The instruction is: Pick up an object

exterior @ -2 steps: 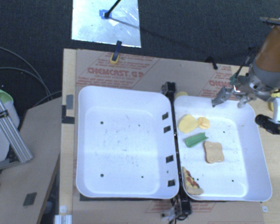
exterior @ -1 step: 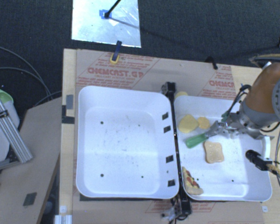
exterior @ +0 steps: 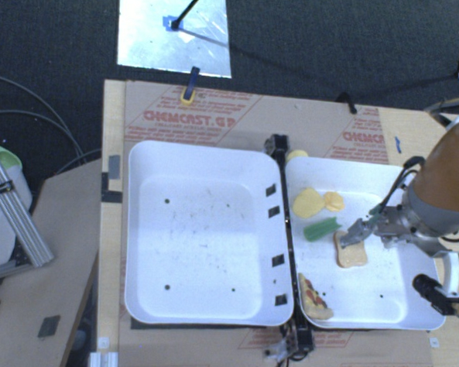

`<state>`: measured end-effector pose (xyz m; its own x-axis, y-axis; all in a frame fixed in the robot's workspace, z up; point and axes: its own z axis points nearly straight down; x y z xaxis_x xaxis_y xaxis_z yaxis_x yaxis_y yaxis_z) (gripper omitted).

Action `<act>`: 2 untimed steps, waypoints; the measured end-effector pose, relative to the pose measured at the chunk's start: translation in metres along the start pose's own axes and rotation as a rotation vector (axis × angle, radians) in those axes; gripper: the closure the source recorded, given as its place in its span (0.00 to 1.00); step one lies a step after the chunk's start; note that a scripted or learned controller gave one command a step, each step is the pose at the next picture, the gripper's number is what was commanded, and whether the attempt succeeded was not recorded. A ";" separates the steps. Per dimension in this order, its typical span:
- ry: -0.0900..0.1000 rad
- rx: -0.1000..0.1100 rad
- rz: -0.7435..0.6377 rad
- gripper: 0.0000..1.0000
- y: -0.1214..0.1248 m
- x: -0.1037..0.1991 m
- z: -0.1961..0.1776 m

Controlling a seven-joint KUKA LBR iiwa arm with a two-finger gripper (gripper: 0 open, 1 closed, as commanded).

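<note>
Toast slice (exterior: 353,255) is lying in the right bin (exterior: 385,308), mid-floor, and I'm seeing my jaws (exterior: 356,236) hovering right at its upper edge — whether they're gripping or released, I cannot tell from this angle. Green piece (exterior: 320,228) is sitting just left of the toast, two yellow pieces (exterior: 308,202) above it. Pizza-like slice (exterior: 314,296) is resting against the bin's lower-left wall. Left bin (exterior: 199,239) is sitting beside it on the table (exterior: 241,117).
</note>
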<state>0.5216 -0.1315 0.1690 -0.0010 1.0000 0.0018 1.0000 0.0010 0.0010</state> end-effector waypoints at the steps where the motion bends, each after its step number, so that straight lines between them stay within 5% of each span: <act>1: -0.002 0.004 0.002 0.00 0.015 -0.031 0.089; 2: -0.003 -0.004 -0.001 1.00 0.017 -0.030 0.074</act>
<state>0.5385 -0.1615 0.0953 -0.0019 1.0000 -0.0010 1.0000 0.0019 0.0049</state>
